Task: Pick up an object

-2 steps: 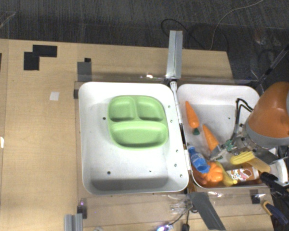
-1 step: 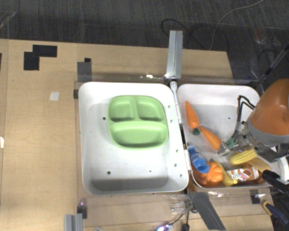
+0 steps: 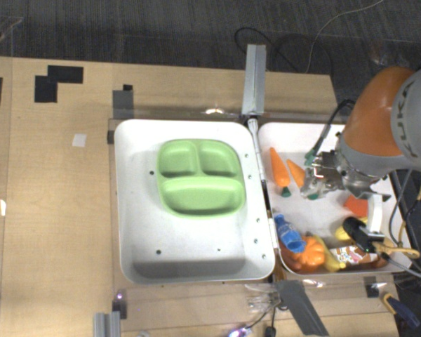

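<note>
A green three-compartment plastic tray (image 3: 199,176) is lying in the left white bin (image 3: 137,251). To its right, in the adjoining white bin (image 3: 295,133), two orange carrots (image 3: 279,168) are lying just left of the gripper (image 3: 313,187), whose finger spacing is not discernible.

A light wooden desk (image 3: 49,209) bears black square markings at its far left; beyond its far edge lies dark grey carpet (image 3: 161,12).
</note>
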`<state>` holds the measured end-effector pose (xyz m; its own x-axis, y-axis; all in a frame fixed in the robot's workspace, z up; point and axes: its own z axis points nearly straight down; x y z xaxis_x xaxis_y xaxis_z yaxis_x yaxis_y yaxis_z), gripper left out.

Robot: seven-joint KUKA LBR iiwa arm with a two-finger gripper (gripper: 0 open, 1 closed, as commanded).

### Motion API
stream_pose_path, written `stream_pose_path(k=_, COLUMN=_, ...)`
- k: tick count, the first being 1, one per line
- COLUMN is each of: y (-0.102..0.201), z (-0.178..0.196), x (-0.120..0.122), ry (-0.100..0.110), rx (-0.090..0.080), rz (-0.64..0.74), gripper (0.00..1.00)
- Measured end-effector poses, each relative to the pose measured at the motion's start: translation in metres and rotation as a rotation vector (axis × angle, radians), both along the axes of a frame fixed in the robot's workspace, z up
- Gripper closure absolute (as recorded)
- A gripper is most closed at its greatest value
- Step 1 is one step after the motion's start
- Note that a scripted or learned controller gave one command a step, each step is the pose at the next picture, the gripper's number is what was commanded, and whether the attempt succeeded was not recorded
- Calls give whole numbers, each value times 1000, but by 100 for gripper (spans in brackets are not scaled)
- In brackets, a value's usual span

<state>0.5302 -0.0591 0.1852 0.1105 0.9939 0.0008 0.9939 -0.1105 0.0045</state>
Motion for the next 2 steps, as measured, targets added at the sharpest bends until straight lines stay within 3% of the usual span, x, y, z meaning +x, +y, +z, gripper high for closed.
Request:
stream_pose_path(k=1, y=-41, z=-96, x=-40, ry=-9, rx=-2, rz=24, gripper=100)
stream_pose_path(k=2, y=-42, z=-95, x=-39, ry=-13, rx=-5, rz=22, gripper=0)
